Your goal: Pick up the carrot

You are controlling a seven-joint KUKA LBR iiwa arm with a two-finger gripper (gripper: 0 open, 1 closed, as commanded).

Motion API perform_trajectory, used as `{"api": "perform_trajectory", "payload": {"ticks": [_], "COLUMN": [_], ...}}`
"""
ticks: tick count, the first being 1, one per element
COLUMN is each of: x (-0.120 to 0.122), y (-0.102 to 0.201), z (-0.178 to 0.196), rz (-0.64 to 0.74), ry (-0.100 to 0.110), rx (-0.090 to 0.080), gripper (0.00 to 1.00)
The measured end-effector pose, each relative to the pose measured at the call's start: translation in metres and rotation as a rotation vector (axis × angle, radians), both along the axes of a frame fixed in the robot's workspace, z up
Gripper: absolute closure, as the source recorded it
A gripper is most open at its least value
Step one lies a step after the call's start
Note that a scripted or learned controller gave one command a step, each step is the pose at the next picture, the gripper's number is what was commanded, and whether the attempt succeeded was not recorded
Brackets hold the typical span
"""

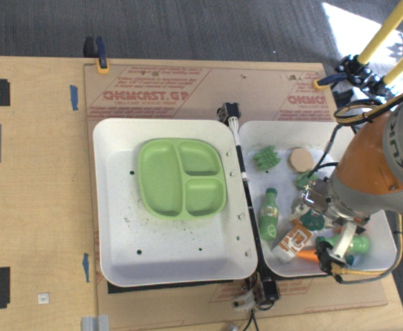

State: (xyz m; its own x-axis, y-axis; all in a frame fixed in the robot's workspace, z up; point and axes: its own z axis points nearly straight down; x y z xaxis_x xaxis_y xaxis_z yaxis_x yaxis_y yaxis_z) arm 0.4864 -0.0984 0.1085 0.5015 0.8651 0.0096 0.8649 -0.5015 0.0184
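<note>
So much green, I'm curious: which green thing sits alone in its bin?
The divided plate, alone in the left bin; the bottle and leafy vegetable share the right bin.

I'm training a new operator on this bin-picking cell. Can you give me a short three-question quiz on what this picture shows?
1. True or false: the green divided plate lies in the left bin.
2. Multiple choice: the carrot lies (A) on the plate, (B) in the right bin, near its lower edge in the view, (C) on the bench outside both bins.
3. Fill in the blank: the arm hangs over the ___ bin.

Key: 1 true; 2 B; 3 right.
</note>
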Motion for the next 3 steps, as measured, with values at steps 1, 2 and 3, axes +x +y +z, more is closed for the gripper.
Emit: {"api": "perform_trajectory", "payload": {"ticks": [1,2,3], "x": [-0.007,0.055,0.04], "y": [0.0,-0.032,0.028], "z": [-0.007,0.143,0.165], "rz": [-0.001,0.007,0.341], "ry": [0.021,0.02,0.023], "rx": [0.002,0.001,-0.001], "gripper": [0.0,0.0,0.0]}}
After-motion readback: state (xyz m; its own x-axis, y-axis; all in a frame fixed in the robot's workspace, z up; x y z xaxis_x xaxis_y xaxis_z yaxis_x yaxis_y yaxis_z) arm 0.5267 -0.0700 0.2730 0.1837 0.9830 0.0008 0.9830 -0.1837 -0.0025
